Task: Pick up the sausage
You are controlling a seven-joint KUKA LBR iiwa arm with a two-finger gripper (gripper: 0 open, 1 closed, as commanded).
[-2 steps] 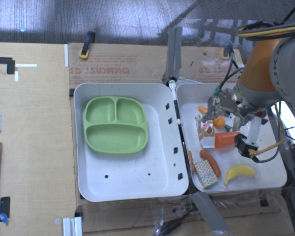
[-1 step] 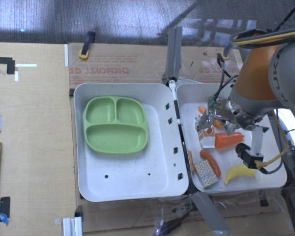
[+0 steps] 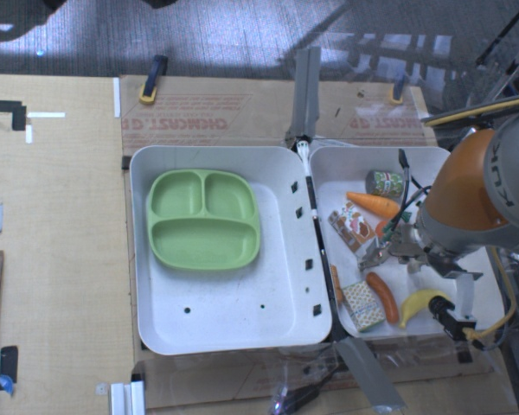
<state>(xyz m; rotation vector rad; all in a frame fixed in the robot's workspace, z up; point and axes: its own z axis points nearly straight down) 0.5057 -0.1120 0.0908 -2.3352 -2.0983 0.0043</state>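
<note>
While the arm reaches in from the right, the scene is laid out as follows
Gripper (image 3: 382,253): hung low over the right bin (image 3: 432,158), just above the sausage; whether the grasp is released or clenched cannot be told
Sausage (image 3: 383,293): lying free on the right bin floor, between a snack packet (image 3: 362,305) and a banana (image 3: 422,304)
Other items: carrot (image 3: 374,204), small can (image 3: 386,182), printed wrapper (image 3: 352,227) near the gripper
Left bin (image 3: 225,318): a green divided plate (image 3: 204,220) is held in it
Worktop (image 3: 52,232): both bins are carried side by side
</note>
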